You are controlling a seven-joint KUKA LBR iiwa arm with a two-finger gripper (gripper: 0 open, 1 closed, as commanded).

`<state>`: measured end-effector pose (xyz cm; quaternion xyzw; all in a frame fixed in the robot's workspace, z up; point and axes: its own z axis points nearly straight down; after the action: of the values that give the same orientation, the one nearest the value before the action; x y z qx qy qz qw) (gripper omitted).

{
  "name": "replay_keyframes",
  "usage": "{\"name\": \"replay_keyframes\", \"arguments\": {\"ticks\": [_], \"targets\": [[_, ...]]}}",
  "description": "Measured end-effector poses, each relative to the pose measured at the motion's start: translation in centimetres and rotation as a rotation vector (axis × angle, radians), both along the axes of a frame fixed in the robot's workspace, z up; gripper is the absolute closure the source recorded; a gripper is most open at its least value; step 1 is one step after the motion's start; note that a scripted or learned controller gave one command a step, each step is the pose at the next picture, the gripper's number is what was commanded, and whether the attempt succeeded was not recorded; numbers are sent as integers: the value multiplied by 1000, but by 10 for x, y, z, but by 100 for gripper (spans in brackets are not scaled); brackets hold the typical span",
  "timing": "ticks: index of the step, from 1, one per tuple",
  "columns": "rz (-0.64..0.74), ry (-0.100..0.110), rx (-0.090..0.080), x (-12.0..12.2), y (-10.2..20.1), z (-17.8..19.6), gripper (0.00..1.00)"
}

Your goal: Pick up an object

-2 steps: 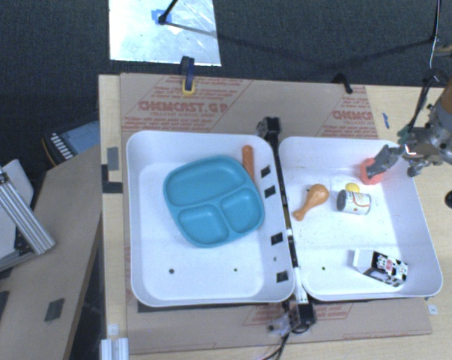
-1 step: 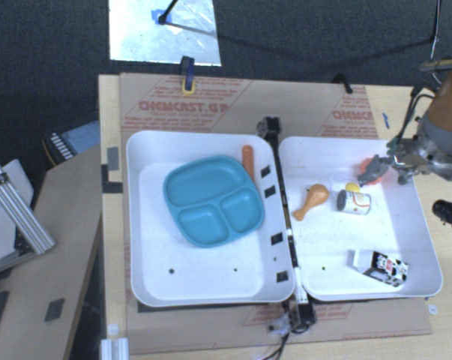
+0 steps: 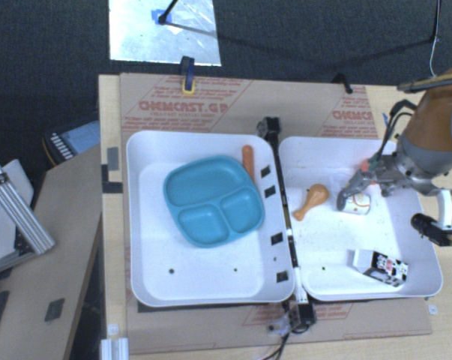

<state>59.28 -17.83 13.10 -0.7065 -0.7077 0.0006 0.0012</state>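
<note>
Approach step: grey metal pincer (image 3: 353,196) hovers at small white cylindrical cup (image 3: 356,204) in right white bin (image 3: 424,280), grip state unclear; next needs closing and lifting.

Red "CHEMCAST GP" lettering reads across the brown protective sheet (image 3: 211,100) at twelve o'clock above the left bin, repeated partially toward one o'clock.

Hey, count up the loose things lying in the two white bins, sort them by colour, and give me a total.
Blue: 1, the divided plate
Orange: 1, the stick at the plate's far edge
Tan: 1, the drumstick-shaped toy
White: 1, the small cup under the claw
Black and white: 1, the small box
Total: 5
</note>
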Motion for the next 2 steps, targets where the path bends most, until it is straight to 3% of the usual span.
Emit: {"name": "replay_keyframes", "arguments": {"ticks": [1, 2], "targets": [[0, -8, -3, 2, -1, 15, 100], [2, -11, -4, 9, -3, 78, 100]]}}
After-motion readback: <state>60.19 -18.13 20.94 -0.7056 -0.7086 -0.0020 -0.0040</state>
